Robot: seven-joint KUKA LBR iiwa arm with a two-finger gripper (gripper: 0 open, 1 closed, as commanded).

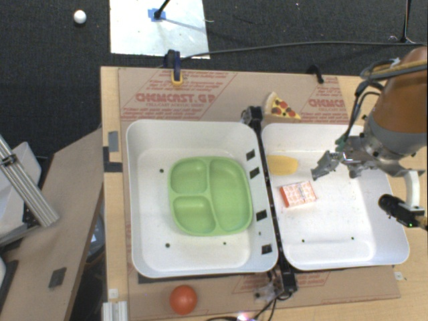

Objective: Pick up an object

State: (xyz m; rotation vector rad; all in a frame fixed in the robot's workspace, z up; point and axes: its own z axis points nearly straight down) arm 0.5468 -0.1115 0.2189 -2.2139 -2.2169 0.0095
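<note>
At the frame's right, the gripper [324, 164] is hovering over the right bin [374, 249], its fingers seemingly parted with nothing between them. Just below-left, a small red-and-white packet [297, 194] is lying flat on the bin floor: probably light and thin, best pinched across its short edges. A yellow piece [282, 164] is sitting left.
</note>
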